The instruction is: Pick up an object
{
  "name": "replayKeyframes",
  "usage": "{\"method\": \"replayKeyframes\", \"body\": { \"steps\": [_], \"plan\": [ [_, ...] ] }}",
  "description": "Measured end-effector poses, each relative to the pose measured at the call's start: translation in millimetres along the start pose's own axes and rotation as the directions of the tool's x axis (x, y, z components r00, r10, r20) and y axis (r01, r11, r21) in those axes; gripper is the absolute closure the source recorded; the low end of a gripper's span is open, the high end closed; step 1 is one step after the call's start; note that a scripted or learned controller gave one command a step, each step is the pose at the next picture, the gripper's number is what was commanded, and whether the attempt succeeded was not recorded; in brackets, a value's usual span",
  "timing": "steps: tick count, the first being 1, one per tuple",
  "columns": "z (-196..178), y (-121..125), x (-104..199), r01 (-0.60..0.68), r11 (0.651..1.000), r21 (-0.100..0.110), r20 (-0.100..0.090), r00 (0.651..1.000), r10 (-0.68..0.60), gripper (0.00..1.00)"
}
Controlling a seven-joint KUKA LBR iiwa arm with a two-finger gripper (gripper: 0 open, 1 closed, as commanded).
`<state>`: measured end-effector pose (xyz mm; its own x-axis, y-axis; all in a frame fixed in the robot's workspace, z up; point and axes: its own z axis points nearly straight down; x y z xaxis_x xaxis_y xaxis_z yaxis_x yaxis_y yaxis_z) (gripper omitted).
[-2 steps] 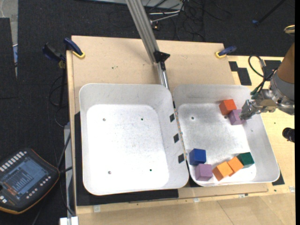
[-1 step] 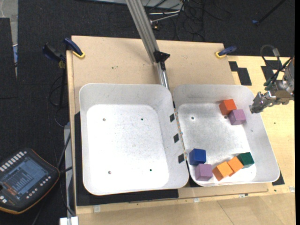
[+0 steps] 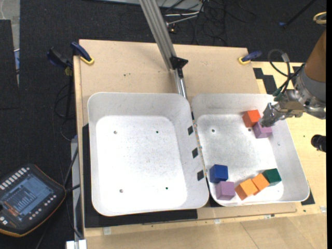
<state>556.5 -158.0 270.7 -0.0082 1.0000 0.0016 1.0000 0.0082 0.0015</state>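
We see the tool point(image 3: 269, 119) low in the right bin point(image 3: 293, 160), at its far right, between an orange cube point(image 3: 251, 118) and a purple cube point(image 3: 262, 131); we cannot tell whether it grips anything. Since both cubes crowd it, we judge it may nudge one aside or catch an edge and lose it. More blocks cluster at the near side: blue point(image 3: 219, 172), purple point(image 3: 225, 190), orange point(image 3: 248, 187), green point(image 3: 272, 177). The left bin point(image 3: 98, 139) sits beside it on the pale wooden counter point(image 3: 135, 66), with dark floor, cables and a pendant point(image 3: 26, 198) around.

2 speckled matt white plastic bins point(image 3: 140, 108) sit on a pale wooden bench point(image 3: 129, 66).
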Motion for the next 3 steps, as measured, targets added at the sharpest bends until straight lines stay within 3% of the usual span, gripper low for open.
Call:
{"method": "replayKeyframes", "body": {
  "steps": [1,3],
  "plan": [
    [15.8,-7.8,53.1,0.0,1.0,0.003,0.0,1.0,0.0,1.0],
    [5.5,-20.1,164.6,0.001,1.0,0.002,-0.001,1.0,-0.001,1.0]
  ]
}}
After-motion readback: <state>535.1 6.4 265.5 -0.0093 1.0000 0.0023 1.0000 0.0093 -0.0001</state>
